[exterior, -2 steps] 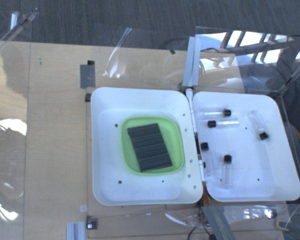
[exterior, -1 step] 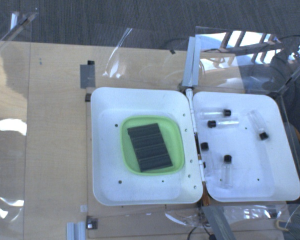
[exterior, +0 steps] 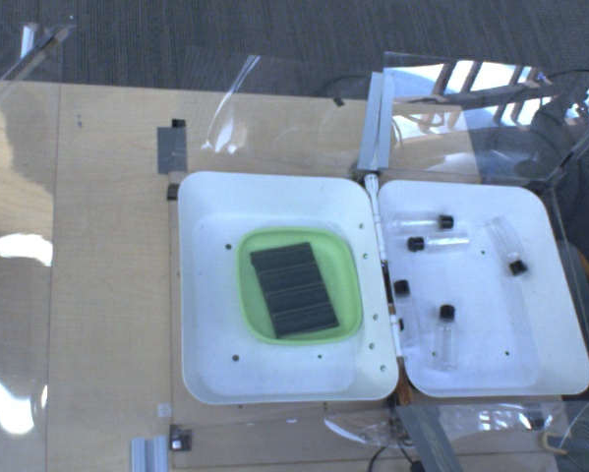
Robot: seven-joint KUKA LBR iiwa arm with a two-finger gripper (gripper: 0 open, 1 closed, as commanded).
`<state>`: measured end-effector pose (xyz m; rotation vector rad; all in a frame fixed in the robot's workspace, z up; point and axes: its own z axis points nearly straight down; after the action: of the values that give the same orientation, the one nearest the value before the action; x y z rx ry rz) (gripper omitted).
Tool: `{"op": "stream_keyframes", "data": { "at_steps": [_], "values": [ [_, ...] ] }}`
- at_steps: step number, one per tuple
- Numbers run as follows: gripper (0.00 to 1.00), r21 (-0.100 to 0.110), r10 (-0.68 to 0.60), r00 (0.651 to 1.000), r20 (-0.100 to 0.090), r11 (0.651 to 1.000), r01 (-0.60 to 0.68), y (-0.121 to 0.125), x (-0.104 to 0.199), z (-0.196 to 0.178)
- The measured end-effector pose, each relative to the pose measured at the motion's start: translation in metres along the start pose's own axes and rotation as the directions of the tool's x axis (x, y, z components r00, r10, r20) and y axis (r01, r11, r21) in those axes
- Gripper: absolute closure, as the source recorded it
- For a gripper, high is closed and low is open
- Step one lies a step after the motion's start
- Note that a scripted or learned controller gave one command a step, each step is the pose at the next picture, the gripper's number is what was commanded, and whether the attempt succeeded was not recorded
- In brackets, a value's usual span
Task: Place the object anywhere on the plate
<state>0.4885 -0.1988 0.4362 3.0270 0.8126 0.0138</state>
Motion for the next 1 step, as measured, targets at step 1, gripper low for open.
{"op": "stream_keyframes", "data": {
  "at_steps": [1],
  "values": [
    [0.0,0.001,0.128,0.992,0.0,0.992,-0.128,0.006,-0.0038,0.0002]
  ]
}}
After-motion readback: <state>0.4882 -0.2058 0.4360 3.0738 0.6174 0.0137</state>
